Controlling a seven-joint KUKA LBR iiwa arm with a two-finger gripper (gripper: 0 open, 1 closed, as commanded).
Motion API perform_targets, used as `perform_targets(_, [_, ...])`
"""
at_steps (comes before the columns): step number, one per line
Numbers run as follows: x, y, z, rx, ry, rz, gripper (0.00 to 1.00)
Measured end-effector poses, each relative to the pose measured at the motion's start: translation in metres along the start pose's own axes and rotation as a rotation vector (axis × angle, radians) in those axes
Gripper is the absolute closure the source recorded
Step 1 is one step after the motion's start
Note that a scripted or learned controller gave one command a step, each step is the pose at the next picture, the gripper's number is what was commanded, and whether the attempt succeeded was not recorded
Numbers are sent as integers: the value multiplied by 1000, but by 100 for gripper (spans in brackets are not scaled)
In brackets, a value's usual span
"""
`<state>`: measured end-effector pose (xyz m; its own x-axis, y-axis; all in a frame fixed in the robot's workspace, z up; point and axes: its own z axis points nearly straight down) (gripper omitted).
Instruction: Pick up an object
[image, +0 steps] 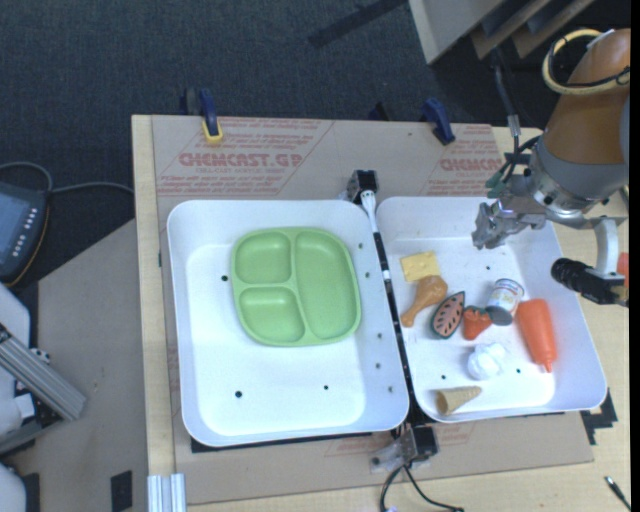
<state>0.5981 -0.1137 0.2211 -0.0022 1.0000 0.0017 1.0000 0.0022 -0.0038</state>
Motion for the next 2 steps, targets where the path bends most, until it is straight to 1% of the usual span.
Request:
perform_targets(1, [26, -9, 6, -1, -1, 0, 100])
perform_targets(2, [28, -9, 6, -2, -1, 1, 100])
